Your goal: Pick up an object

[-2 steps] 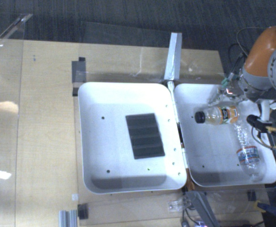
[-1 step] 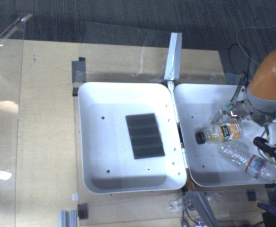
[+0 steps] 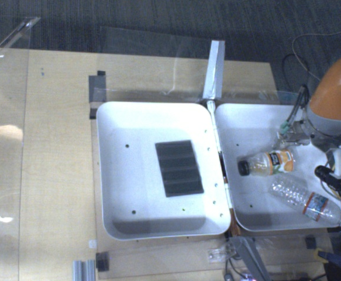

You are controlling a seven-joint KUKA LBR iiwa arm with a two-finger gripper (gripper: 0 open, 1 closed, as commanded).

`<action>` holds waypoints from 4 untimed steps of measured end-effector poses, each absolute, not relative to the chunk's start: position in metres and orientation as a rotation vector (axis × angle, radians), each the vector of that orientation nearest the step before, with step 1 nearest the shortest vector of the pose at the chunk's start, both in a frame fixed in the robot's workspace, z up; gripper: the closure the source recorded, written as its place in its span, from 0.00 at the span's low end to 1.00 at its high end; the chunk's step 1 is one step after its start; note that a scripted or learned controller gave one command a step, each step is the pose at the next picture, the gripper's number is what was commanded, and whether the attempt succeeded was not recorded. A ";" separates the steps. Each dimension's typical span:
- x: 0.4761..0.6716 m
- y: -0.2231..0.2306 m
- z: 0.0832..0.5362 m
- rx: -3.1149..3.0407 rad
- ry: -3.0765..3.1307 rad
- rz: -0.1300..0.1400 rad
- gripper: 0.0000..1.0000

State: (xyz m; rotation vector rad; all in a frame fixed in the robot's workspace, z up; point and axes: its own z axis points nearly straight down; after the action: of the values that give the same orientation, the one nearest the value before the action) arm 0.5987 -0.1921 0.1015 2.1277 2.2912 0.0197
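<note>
A: In the right bin (image 3: pixel 240 133), what lies there?

B: A small bottle (image 3: pixel 267 163) with an orange label and dark cap, on its side; a clear crushed bottle (image 3: pixel 305 198) beside it.

A: The arm (image 3: pixel 334 98)?

B: Reaching in from the right; claw (image 3: pixel 290 132) just above the small bottle. Its state: cannot tell.

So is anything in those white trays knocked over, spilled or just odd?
Both bottles in the right bin lie on their sides: the orange-labelled bottle and the clear bottle. No spill is visible. In the left bin, the ribbed black pad sits slightly askew to the walls.
</note>
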 end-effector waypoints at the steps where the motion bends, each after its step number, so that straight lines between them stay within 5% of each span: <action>1: 0.599 -0.192 0.101 2.127 2.292 0.019 0.00; 2: 0.569 -0.169 0.089 2.017 2.392 0.011 0.00; 3: 0.494 -0.195 0.090 2.031 2.377 0.010 0.00; 4: 0.500 -0.194 0.103 2.024 2.370 0.024 1.00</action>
State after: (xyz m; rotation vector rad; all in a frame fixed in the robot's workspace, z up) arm 0.4996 -0.1936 0.1028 2.0241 2.3698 0.0239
